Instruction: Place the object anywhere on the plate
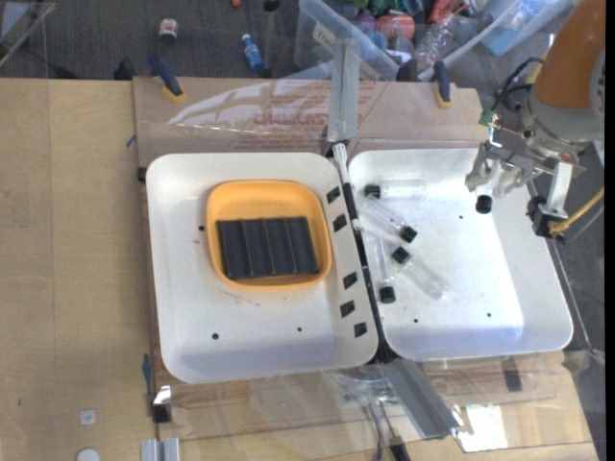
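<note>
Wooden counter [58, 257] edges the bins. Clear plastic tubes with black caps [394, 233] lie left of the pincer [495, 182], whose opening I cannot tell. It should centre over one tube, then carry it left to the orange plate [223, 200].

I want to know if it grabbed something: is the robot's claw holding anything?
No. The gripper hangs above the right bin with nothing between its fingers; the clear tubes lie below.

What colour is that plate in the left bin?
The plate is orange-yellow, with a dark ribbed rectangular block lying on it, as the camera view shows.
</note>
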{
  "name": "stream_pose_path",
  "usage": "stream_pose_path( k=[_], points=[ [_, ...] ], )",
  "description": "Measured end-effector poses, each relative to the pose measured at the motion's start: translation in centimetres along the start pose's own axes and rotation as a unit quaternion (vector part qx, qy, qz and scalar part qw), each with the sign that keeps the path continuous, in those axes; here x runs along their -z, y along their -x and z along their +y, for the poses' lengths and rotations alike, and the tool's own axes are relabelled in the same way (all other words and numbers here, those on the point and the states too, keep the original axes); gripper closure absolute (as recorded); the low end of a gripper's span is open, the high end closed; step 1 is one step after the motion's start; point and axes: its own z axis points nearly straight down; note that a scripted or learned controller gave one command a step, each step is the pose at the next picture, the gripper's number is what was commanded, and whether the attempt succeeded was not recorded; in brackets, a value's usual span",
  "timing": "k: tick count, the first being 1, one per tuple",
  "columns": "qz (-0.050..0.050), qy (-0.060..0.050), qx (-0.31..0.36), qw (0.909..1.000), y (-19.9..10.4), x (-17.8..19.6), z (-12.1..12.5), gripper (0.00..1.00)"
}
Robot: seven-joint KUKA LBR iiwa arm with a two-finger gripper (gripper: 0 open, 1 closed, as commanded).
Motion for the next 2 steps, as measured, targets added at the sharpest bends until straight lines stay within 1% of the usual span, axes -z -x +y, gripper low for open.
stream_pose_path(
  k=[1,2],
  points=[
    [0.000,0.002,0.030,0.9995,-1.8,0.9,1.4,1.00],
    [0.000,0.002,0.043,0.9991,-4.4,2.3,0.4,1.00]
  ],
)
